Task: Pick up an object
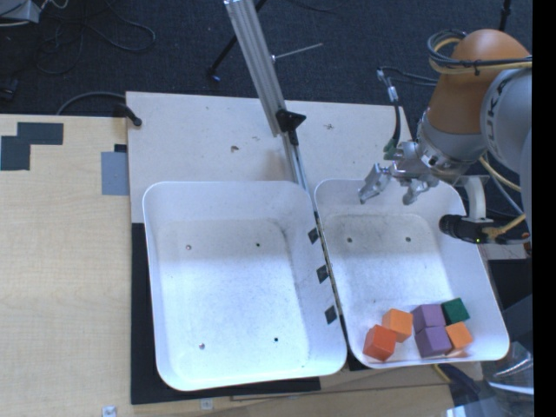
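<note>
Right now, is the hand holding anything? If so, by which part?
Nothing is held. The hand is open above the far end of the right bin, with only air between its fingers. The blocks lie at the bin's near end, untouched.

Dark carpet floor, trailing cables, pale wooden bench

Pale bench bearing two shallow white bins, left bin and right bin, side by side.

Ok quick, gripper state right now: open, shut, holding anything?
Gripper: open, fingers spread, nothing between them. It hangs over the far end of the right bin, away from the blocks at the near end.
</note>
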Robot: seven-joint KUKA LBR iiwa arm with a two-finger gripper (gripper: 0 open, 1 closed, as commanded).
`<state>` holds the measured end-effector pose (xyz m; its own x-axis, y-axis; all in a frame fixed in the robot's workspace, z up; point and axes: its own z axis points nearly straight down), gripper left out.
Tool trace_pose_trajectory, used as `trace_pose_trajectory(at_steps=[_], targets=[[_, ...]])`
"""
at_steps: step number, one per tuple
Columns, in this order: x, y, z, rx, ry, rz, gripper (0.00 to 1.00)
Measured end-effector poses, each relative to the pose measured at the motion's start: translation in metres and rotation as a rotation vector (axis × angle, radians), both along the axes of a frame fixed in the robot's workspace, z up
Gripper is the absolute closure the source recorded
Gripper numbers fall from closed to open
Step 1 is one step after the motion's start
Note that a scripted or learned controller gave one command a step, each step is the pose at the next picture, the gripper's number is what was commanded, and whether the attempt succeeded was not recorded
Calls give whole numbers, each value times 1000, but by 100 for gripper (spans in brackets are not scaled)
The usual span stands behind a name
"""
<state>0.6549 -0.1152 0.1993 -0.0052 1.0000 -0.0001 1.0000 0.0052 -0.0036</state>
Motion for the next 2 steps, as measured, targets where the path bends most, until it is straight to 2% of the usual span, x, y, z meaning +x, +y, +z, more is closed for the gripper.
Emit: trace_pose_trajectory(at_steps=[1,2], targets=[[-23,-75,-68,-1,7,-11,0],[-8,-56,-111,1,0,-4,0]])
